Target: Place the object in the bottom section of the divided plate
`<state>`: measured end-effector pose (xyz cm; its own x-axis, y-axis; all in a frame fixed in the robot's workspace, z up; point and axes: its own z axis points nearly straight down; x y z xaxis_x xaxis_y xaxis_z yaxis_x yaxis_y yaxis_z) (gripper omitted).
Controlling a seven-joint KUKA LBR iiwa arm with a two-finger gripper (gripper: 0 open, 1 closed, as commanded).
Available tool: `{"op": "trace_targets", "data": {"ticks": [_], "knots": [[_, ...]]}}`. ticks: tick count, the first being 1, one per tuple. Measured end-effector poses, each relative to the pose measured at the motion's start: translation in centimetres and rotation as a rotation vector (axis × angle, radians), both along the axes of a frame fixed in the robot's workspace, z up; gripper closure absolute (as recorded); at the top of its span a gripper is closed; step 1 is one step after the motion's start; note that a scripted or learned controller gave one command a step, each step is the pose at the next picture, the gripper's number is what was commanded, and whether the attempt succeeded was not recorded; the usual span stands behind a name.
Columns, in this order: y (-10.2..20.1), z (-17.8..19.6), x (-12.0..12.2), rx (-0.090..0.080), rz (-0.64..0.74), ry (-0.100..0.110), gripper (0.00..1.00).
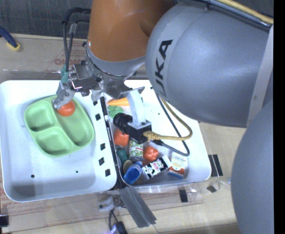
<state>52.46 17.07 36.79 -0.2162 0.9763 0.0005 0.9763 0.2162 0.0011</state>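
1. Over the green divided plate (pixel 59 126) hangs our claw (pixel 64 99), and right under its tips sits a small orange-red object (pixel 66 108).
2. We see the object at the plate's upper right edge, touching the claw tips. The tips look closed around its top, so we think the claw is gripping the object.
3. The plate has three sections. The bottom section is the one nearest the front edge of the left bin (pixel 15 179), and the object is well away from it, on the far side of the plate.
4. To do this step well, we should keep the squeeze firm, lift the object a little over the ridges of the plate, and carry it toward the bottom section.
5. We should let go only when the object is low and right above that section, so it does not roll into another part.
6. Beside the plate, past the wall between the bins, the right bin (pixel 201 160) is full of toys and little boxes, with a yellow cable (pixel 174 137) looping over them.
7. Both bins rest on a light brown tabletop (pixel 215 204). Behind the plate, a blue and yellow tool (pixel 8 38) lies at the far corner.
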Motion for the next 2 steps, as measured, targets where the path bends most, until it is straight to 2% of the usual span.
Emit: {"op": "trace_targets", "data": {"ticks": [1, 2], "knots": [[1.56, -4.09, 2.56, -0.004, -0.051, 0.007, 0.00], [1.54, -4.05, 2.57, -0.003, -0.051, 0.007, 0.00]]}}
